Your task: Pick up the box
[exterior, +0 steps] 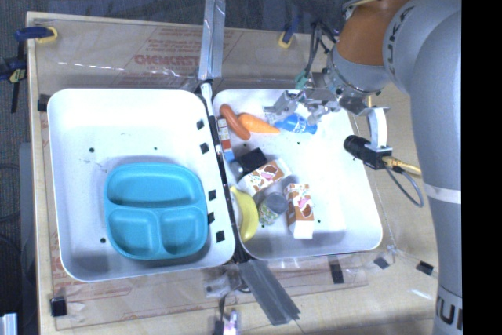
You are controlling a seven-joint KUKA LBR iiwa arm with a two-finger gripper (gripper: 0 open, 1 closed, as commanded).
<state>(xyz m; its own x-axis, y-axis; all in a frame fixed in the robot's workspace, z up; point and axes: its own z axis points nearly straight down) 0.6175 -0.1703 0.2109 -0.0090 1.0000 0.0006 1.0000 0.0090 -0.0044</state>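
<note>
a: where's the box?

b: the box lies in the right bin, toward that bin's near rim. brown and white print on it, a pale end facing the near rim. it sits just beside a grey round can, on the can's right.

a: and the gripper?

b: the gripper is over the far part of the right bin, well apart from the box. metal fingers point left from the wrist. a blue item sits right at the fingertips, but i cannot tell whether it is between them or just under them. whether the fingers stand wide or narrow, cannot tell either; that part is cluttered and blurred.

a: what else is around the box?

b: left of the can, a yellow banana against the divider side of the right bin. beyond the box, toward the far rim, a small printed carton lying tilted, and a black block touching it on its far side. further on, an orange carrot and a red-brown sausage shape, close together near the far left corner of that bin.

a: the other bin?

b: the left bin holds a blue divided tray, three compartments, set toward its near rim. well apart from the box, across the divider.

a: the arm?

b: the grey arm with its orange band comes over the right bin's far right corner.
</note>
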